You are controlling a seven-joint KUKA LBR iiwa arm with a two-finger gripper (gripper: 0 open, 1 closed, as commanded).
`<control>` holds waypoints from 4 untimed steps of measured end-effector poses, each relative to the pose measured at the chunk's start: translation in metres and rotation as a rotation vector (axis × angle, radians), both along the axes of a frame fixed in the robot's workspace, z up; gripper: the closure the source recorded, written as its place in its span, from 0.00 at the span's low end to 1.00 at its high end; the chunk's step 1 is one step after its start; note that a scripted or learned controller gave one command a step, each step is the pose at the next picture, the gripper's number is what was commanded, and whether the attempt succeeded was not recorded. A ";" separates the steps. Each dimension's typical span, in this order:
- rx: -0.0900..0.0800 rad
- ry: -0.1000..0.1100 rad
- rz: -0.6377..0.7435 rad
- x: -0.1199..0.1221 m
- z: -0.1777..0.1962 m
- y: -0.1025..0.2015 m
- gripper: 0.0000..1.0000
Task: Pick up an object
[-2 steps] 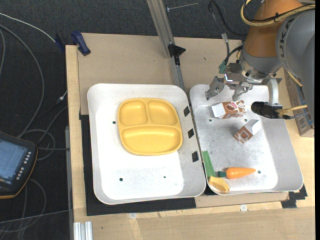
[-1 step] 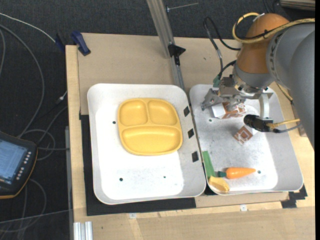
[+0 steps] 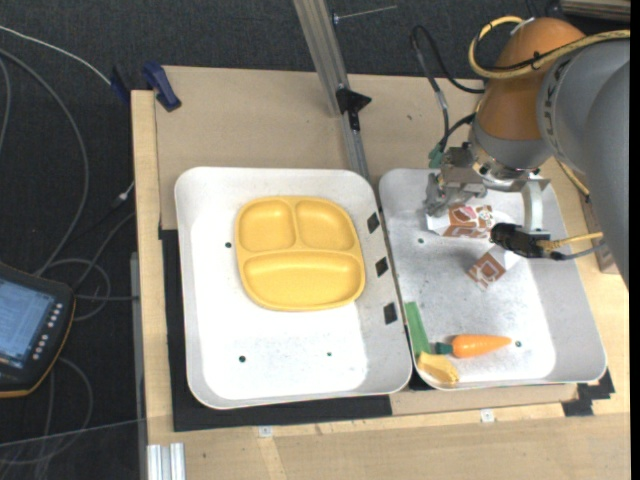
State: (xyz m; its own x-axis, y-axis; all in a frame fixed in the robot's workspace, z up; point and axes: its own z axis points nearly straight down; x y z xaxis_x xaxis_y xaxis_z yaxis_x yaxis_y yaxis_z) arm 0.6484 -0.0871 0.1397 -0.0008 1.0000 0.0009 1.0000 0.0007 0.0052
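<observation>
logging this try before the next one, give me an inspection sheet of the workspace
surface: wooden bench bearing two white bins, left bin and right bin
job's things: right bin holds a white-and-red packet, a small brown block, a toy carrot and a yellow piece
clutter: yellow divided tray in the left bin
grippers: gripper low over the right bin's far end, beside the packet
cables: dark cables on the floor at left; yellow cable on the arm
surroundings: tablet at left, metal post
</observation>
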 end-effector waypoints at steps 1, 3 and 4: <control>-0.002 -0.004 0.001 0.004 0.065 -0.002 1.00; 0.001 0.009 0.005 -0.017 0.096 0.054 1.00; 0.003 0.008 0.006 -0.044 0.101 0.112 1.00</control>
